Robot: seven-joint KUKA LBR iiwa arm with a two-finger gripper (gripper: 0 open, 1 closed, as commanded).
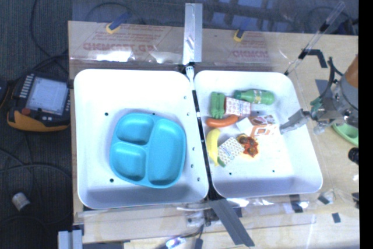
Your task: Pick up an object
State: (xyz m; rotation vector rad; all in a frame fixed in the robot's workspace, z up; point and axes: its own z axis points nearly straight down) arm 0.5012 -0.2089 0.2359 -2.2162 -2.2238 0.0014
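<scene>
White bins, two: one blue tray, one banana.

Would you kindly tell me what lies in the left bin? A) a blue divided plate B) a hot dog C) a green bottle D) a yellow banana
A: the blue divided plate sits alone in the left bin, while the banana, green bottle and hot dog lie in the right bin.
</scene>
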